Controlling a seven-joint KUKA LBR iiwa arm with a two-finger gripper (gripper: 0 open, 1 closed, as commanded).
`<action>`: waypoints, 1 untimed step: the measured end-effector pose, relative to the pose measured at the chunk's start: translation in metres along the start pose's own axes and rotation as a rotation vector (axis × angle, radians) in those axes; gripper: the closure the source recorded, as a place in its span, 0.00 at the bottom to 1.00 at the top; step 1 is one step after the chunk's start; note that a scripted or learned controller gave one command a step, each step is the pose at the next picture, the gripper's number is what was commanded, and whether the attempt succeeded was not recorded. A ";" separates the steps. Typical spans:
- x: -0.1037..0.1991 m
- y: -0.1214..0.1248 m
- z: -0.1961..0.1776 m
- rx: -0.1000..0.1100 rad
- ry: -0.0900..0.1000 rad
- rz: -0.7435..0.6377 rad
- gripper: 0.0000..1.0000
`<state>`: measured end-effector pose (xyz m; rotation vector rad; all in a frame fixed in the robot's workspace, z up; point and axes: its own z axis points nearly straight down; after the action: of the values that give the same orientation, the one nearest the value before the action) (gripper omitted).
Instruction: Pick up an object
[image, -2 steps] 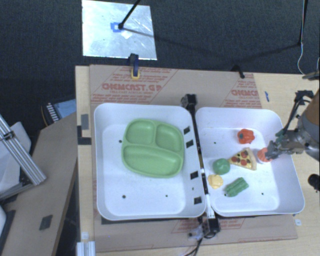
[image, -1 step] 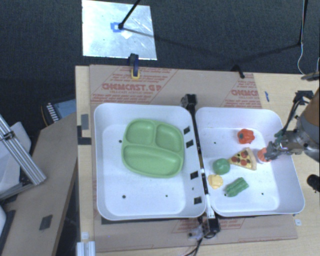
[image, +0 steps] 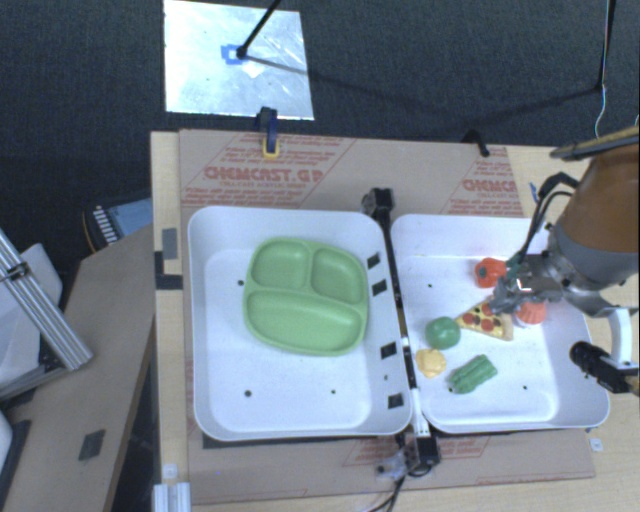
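The right bin (image: 500, 405) holds several toy foods: a red-orange piece (image: 489, 270), a pizza slice (image: 486, 321), a green ball (image: 442, 332), a small yellow piece (image: 431, 363) and a green bumpy piece (image: 471, 374). A second red-orange piece (image: 532, 311) lies by the pizza slice's right end. My gripper (image: 516, 288) hangs low over the bin, just above the pizza slice's right end and between the two red-orange pieces. Nothing shows as lifted.
The left bin (image: 215, 390) holds a green divided plate (image: 303, 296). A black divider with clips (image: 392, 300) runs between the bins. The arm's orange band and grey wrist (image: 600, 225) cover the right bin's far right side.
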<state>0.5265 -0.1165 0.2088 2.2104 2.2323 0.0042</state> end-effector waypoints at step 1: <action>0.055 0.007 -0.014 -0.002 0.000 -0.001 1.00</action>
<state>0.5331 -0.0614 0.2228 2.2078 2.2326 0.0065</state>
